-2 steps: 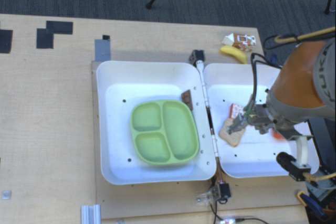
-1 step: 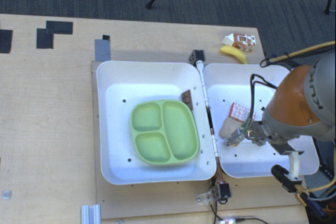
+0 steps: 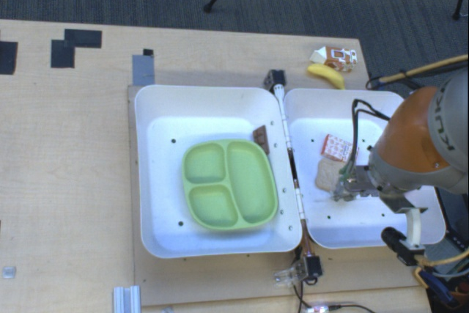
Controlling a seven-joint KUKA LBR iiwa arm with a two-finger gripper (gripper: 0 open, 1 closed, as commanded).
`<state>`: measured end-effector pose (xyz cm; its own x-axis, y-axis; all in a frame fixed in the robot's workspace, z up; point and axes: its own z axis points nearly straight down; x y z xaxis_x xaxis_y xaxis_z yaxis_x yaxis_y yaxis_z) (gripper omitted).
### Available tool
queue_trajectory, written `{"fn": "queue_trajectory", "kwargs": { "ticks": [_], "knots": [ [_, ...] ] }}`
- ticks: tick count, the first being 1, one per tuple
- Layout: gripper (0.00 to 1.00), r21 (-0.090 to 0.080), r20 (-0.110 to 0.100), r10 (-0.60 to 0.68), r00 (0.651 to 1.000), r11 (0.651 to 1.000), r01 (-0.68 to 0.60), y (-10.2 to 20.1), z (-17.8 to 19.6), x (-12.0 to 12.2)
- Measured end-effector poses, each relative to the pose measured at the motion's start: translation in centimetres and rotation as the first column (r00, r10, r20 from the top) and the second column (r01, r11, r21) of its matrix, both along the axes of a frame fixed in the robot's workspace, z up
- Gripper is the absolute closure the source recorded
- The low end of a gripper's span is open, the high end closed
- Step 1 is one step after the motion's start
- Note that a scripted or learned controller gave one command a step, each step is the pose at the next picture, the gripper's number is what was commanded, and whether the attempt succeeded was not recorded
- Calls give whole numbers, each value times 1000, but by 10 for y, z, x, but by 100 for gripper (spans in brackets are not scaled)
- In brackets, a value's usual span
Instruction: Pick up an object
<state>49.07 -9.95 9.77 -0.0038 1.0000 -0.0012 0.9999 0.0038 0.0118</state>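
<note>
In the right bin point(image 3: 344, 231) lie a tan, bread-like slab point(image 3: 327, 174) and, just above it, a red-and-white checkered packet point(image 3: 336, 148). My gripper point(image 3: 344, 189) hangs low in this bin, right at the slab's lower right edge; whether it touches the slab is not clear. The grey arm with its orange band point(image 3: 414, 135) covers the bin's right part. A green divided plate point(image 3: 229, 185) fills the middle of the left bin point(image 3: 157, 157). A small brown piece point(image 3: 259, 135) rests at that bin's right wall, above the plate.
A banana point(image 3: 325, 74) and a small printed carton point(image 3: 335, 56) lie on the bench beyond the right bin. A black clamp point(image 3: 275, 78) sits at the top of the divider between the bins. Cables run along the bench's front edge point(image 3: 308, 271).
</note>
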Motion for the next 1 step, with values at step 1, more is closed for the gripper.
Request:
{"fn": "queue_trajectory", "kwargs": {
  "ticks": [1],
  "knots": [
    [0,0,0,0,1000,1000,0,0,0,0]
  ]
}}
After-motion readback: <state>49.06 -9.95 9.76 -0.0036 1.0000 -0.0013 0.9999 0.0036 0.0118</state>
